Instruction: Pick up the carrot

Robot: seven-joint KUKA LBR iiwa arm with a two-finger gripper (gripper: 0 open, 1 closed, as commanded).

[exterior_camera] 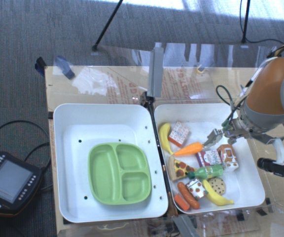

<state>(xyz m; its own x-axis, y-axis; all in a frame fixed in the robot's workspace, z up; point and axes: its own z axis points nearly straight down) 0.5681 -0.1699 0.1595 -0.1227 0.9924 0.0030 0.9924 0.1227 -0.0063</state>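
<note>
Camera view, left to right. Lower left of the frame: a control pendant [6, 181] on the floor beside the worktop [107, 85]. Left bin [65, 117]: a green divided plate [119, 173], lying flat. Right bin [250, 181]: toy foods in a cluster (a banana [164, 137] at the bin's left wall, a pizza slice [182, 169], a green bottle [206, 172], a cookie [216, 185]). The carrot [189, 149] lies near the bin's centre, tip pointing left, between banana and gripper. The gripper [212, 138] hangs just right of the carrot's thick end; whether its fingers are apart or together cannot be told. Nothing is seen gripped.
</note>
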